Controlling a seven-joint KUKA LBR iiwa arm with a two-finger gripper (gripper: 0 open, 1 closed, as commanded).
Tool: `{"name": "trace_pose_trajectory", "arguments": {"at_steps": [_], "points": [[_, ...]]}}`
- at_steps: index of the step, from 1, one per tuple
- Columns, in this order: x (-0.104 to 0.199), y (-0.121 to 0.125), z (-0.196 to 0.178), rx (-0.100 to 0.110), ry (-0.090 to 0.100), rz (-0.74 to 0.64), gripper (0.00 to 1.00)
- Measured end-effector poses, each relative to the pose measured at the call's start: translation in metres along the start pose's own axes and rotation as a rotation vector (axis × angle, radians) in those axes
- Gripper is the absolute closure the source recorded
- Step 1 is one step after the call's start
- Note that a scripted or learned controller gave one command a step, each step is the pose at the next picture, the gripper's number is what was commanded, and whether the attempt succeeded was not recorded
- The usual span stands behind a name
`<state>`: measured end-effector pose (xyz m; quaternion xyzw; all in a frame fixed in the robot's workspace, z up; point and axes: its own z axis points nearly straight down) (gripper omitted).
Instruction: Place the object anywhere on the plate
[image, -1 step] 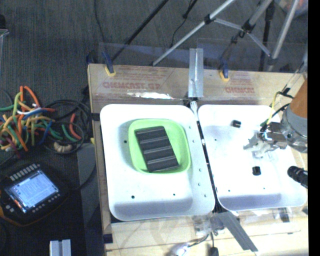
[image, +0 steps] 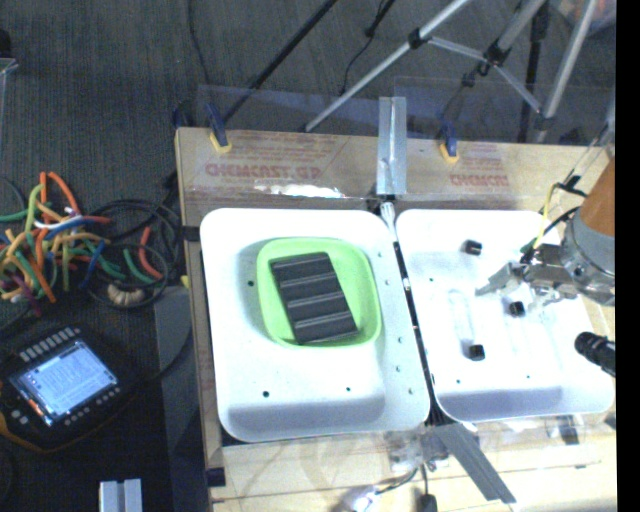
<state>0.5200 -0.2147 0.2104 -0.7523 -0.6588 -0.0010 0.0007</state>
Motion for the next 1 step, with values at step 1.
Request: {"name": "trace_pose_trajectory", "arguments": {"at_steps": [1], "points": [[0.0798,-0.0217,0.0064,0.003,-0.001,0.035,0.0]]}}
